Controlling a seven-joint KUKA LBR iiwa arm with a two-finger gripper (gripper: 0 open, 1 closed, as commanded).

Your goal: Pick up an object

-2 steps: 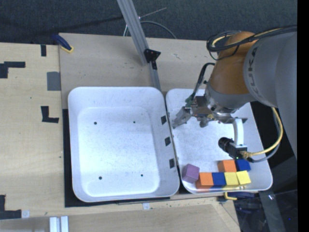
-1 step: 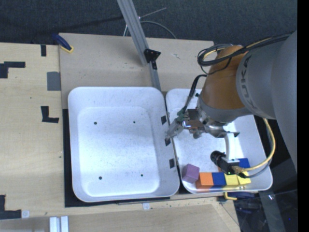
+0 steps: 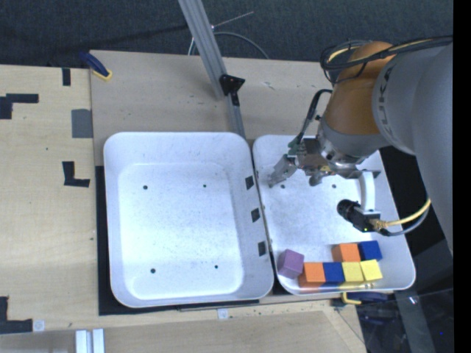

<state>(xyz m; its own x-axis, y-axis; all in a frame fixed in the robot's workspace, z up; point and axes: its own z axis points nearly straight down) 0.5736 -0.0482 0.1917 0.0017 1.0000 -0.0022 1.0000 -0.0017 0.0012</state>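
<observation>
We observe the arm entering from 3 o'clock, its orange band above the wrist, with the tool positioned over the upper part of the right bin. The tool sits toward 11 o'clock of that bin's floor, near the divide between the two bins. We see metal finger parts pointing down and toward 9 o'clock, but we cannot tell whether the tool is spread or pressed together. We see nothing between its fingers.

The task objects are small blocks, grouped along the 6 o'clock edge of the right bin, well apart from the tool. We identify a purple block at the 9 o'clock end of the group, tilted relative to the others. Just beside it, toward 3 o'clock, lie an orange block, a blue block, and a yellow block, followed by a second yellow block, in a touching row. Behind this row, toward 12 o'clock, sit a second orange block and a second blue block, side by side.

A black fitting with a yellow cable hangs from the arm above the bin's 3 o'clock side.

The left bin lies at 9 o'clock of the right bin, the two rims touching. Both rest on the wooden counter. A grey metal strut crosses the counter from 12 o'clock toward the bins.
</observation>
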